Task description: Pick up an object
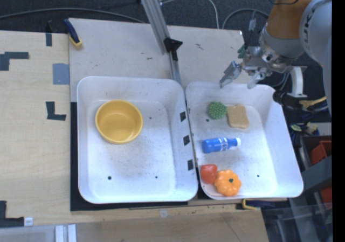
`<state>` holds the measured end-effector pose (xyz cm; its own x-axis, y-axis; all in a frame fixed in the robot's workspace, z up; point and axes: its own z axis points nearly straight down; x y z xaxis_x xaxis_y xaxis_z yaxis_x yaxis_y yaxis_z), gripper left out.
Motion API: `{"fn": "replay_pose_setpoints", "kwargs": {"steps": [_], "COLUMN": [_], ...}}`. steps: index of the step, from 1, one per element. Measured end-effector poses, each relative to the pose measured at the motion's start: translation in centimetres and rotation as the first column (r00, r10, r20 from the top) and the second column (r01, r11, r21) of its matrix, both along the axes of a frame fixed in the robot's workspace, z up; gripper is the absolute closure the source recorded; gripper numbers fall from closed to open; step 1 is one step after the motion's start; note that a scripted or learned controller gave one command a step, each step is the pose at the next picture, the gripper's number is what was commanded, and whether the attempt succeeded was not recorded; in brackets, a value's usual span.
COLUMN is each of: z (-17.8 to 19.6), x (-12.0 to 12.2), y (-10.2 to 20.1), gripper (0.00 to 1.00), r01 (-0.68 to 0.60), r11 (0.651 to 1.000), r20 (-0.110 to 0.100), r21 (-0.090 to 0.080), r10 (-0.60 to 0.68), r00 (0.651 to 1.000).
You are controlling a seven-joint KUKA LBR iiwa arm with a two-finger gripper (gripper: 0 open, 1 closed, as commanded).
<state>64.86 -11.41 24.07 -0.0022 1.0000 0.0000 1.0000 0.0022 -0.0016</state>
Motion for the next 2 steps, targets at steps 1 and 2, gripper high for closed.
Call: {"fn": "replay_pose_setpoints", "kwargs": {"steps": [1, 2], "z": [0.0, -4.8], "x": [0.0, 0.5], "y": [0.0, -0.5], "gripper": [0.00, 0.00], "r01": [0.000, 0.001], "r11": [1.000, 1.000], "r20": [0.000, -0.004], "r21": [0.000, -0.001], "r10": [0.000, -0.001], "r00": [1.000, 1.000]}}
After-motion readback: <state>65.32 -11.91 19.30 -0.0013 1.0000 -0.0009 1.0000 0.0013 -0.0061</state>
